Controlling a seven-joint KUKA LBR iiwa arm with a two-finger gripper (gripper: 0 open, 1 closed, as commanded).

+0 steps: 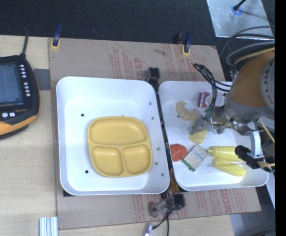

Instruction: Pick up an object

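Red lettering runs in lines across the brown cardboard sheet (133, 58) under the bins, too small to read. The handheld control pendant (7, 100) at far left shows a lit screen of text, also unreadable. A small red-and-white packet (205, 100) at the back of the right bin (221, 183) carries a printed label that cannot be made out.

The gripper (200, 127) is down in the right bin, its dark fingers pointing left, tips just above a pale yellow lump (198, 136) and beside a tan, curved piece (186, 111). Whether the fingers are parted or closed cannot be told from here, and nothing is visibly between them.

Two yellow corn cobs sit at the front right of that bin: the upper cob (225, 153) lies with its long axis roughly left to right, the lower cob (230, 168) tilts slightly down toward the right. A red object (177, 151) and a speckled white packet (195, 157) lie touching near the bin's left wall.

In the left bin (69, 132) rests a yellow three-compartment tray (119, 145).
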